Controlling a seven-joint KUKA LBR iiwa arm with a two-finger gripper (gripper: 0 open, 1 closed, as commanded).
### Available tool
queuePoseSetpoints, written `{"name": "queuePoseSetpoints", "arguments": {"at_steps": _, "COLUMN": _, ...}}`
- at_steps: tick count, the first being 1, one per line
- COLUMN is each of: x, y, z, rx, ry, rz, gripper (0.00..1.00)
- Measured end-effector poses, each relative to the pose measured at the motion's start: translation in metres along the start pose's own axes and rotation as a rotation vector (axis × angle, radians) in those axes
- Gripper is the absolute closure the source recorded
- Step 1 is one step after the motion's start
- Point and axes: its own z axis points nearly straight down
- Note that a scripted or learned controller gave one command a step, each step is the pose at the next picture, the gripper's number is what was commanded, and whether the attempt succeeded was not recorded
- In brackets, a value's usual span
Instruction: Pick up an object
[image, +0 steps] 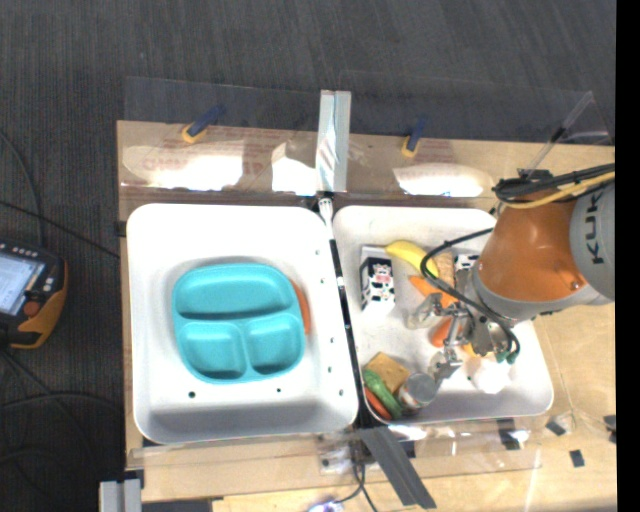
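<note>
My gripper (452, 328) hangs low over the middle of the right bin (530, 400), under the arm's orange wrist band. Several small objects lie around it. A yellow banana (405, 254) and a black-and-white toy (378, 283) lie toward the back left. An orange piece (424, 286) lies just left of the gripper, and a small orange bit (437, 336) shows right against it. A metal spoon (420, 390), a brown piece (390, 370) and a green and red item (378, 394) sit in the front left corner. The wrist hides part of a white object (490, 376).
The left bin (150, 400) holds a teal divided tray (238, 318) with an orange object (304, 308) tucked at its right edge. A low wall (340, 330) separates the two bins. A black cable (450, 250) loops off the wrist over the right bin.
</note>
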Motion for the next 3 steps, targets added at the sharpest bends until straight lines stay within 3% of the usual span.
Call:
{"name": "queuePoseSetpoints", "arguments": {"at_steps": 1, "x": 0.0021, "y": -0.0021, "z": -0.0004, "rx": 0.001, "ry": -0.004, "rz": -0.026, "gripper": 0.00}}
{"name": "queuePoseSetpoints", "arguments": {"at_steps": 3, "x": 0.0016, "y": 0.0014, "z": 0.0003, "rx": 0.000, "ry": 0.003, "rz": 0.154, "gripper": 0.00}}
